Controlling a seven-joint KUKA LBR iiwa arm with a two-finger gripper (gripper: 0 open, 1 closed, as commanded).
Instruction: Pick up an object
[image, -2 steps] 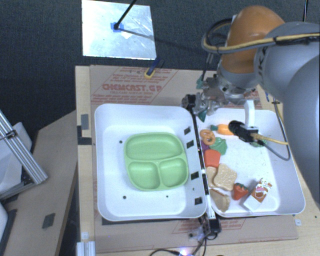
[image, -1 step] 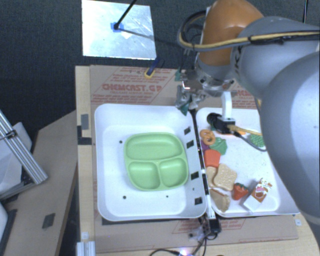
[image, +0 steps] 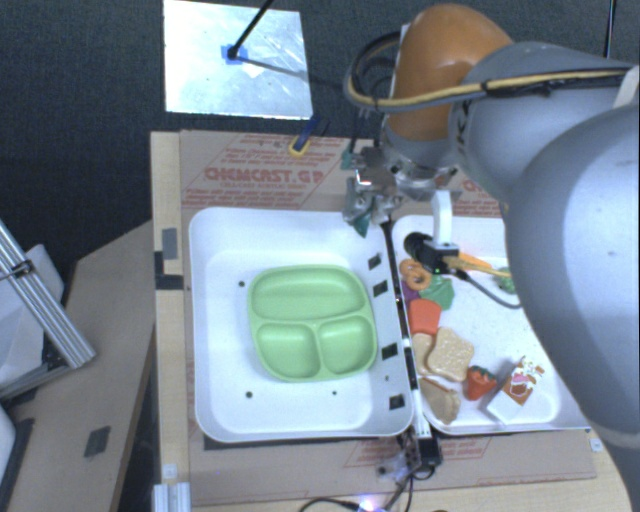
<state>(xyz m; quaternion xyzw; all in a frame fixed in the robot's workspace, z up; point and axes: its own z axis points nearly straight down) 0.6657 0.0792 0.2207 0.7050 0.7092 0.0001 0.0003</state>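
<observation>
Camera view shows the claw, grip state unreadable, over the bin divider, risking a rim strike instead of reaching the toast.

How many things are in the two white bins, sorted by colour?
Green: 2, the divided tray and a small green piece
Orange or red: 3, pretzel, red block, strawberry
Tan: 2, toast slices
White: 1, small carton
Total: 8 that I can make out; the arm hides part of the right bin.

Red print on the cardboard sheet under the bins — roughly "CHEMCAST GP" — blurred, not certain.
</observation>
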